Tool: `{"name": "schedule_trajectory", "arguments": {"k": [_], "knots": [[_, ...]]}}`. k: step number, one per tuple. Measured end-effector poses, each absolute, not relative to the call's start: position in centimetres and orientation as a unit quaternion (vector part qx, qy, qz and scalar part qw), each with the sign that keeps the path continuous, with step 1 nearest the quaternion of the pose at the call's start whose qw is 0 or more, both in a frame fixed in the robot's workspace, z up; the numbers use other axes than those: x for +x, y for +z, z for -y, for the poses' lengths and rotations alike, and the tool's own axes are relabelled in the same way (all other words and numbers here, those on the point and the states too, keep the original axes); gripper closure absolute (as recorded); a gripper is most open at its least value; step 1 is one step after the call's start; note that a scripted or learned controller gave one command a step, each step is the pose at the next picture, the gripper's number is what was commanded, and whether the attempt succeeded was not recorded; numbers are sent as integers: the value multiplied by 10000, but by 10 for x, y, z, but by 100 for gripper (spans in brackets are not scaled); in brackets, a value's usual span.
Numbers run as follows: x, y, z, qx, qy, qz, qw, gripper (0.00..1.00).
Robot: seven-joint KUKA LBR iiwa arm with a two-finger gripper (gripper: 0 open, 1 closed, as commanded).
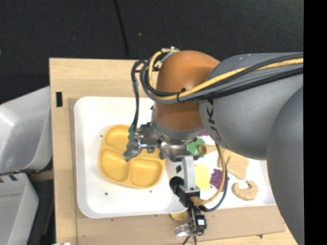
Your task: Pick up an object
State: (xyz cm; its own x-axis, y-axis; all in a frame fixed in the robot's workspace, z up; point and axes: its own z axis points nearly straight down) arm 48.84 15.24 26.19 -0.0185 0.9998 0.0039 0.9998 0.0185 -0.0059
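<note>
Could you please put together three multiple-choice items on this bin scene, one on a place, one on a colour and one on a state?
1. Where does the yellow divided tray lie?
A. In the left part of the white bin, beside the arm
B. On the wooden bench outside the bins
C. On top of the croissant

2. What colour is the band above the arm's wrist?
A. Blue
B. Orange
C. White

3. How does the croissant lie?
A. Stacked on the yellow tray
B. Loose on the bin floor, near the lower right
C. Hanging over the bench edge

Answers:
1 A: the tray rests on the floor of the white bin, left of the arm.
2 B: the orange band is the rounded segment over the wrist.
3 B: the croissant sits by itself on the white floor, apart from the tray.
</note>
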Motion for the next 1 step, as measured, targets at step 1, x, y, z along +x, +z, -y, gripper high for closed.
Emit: {"name": "schedule_trajectory", "arguments": {"k": [1], "knots": [[492,274,-142,-7067,10,7075,3,100]]}}
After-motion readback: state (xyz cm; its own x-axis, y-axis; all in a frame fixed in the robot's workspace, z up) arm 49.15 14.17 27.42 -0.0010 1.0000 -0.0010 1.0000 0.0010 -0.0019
